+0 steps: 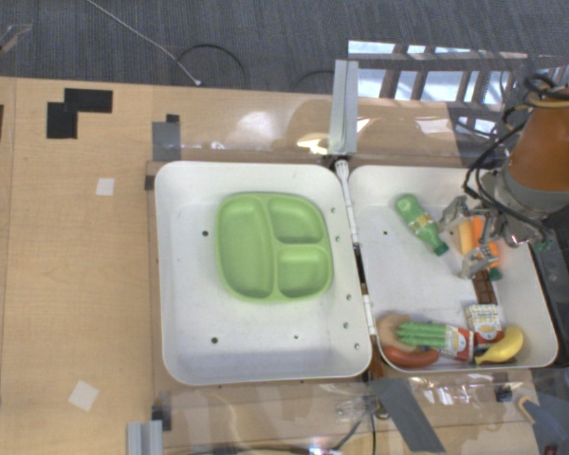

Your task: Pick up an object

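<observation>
Along the near edge of the right shallow white bin (pixel 398 273) lay a crowded row: a pale round toy piece with a red sausage shape (pixel 405 351), a green ridged bunch like toy beans (pixel 429 334), a small red-and-white carton (pixel 484 321) and a yellow plastic banana (pixel 503 348) in the near right corner. None of these looked lifted. In the left shallow white bin (pixel 185 282), a green three-compartment plastic plate (pixel 270 246) sat near the middle, flat. Farther back in the right bin, a green plastic bottle (pixel 420 224) lay on its side, apart from the rest. Just to its right the two-finger gripper (pixel 481 240) was low over the bin's right side, at an orange carrot-like toy (pixel 468 235). Whether the tool was apart, together or clamped could not be told. Judgement: the pick was at the grasp stage at most; nothing was seen raised clear, so the lift remained.
</observation>
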Available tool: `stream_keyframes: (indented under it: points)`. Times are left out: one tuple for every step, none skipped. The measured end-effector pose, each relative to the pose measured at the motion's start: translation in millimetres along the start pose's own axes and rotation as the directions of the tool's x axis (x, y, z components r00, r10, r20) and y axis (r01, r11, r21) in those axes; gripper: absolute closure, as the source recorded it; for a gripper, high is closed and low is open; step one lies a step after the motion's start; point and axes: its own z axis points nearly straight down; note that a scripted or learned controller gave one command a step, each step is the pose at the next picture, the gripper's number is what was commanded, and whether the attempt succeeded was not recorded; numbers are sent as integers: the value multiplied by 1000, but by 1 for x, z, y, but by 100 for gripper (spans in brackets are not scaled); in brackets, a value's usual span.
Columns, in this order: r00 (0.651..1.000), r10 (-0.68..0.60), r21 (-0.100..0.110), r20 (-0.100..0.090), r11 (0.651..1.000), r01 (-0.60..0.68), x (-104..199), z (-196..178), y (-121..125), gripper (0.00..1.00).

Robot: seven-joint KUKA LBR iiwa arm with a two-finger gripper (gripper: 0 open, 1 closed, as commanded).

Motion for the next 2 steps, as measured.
stream_keyframes:
  points:
    - [1000, -3, 8, 18, 1000, 3, -6, -17, -1, 100]
    - [1000, 12, 6, 12, 1000, -12, -27, -124, 20, 100]
